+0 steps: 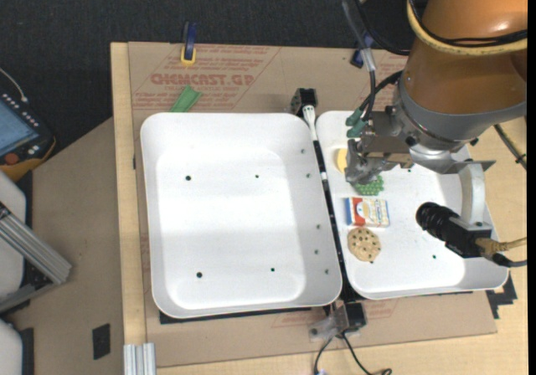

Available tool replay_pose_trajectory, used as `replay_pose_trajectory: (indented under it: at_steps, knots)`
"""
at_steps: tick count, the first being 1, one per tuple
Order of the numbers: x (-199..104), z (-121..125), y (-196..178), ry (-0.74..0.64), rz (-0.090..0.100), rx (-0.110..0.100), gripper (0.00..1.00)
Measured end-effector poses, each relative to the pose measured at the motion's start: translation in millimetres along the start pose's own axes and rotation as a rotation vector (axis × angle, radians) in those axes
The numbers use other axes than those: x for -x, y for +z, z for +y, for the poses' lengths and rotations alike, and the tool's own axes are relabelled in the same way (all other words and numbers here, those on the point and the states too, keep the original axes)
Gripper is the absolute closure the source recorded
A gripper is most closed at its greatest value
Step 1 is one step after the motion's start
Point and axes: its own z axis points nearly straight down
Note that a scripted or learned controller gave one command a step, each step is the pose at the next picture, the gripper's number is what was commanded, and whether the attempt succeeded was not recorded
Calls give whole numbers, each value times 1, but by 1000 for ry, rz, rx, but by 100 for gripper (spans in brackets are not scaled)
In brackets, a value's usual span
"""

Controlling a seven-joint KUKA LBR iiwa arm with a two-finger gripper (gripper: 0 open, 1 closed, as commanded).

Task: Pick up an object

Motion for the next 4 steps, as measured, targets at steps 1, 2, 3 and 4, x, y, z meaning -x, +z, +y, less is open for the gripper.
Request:
replay_pose_trajectory:
  at_steps: [1,2,3,4]
  knots:
    - [-15,5,-16,-6,2,10,100]
    - [-29,17,-36,-6,2,12,100]
    - [-13,-1,7,-2,1,0,100]
    - [-21,1,-14,-5,2,10,100]
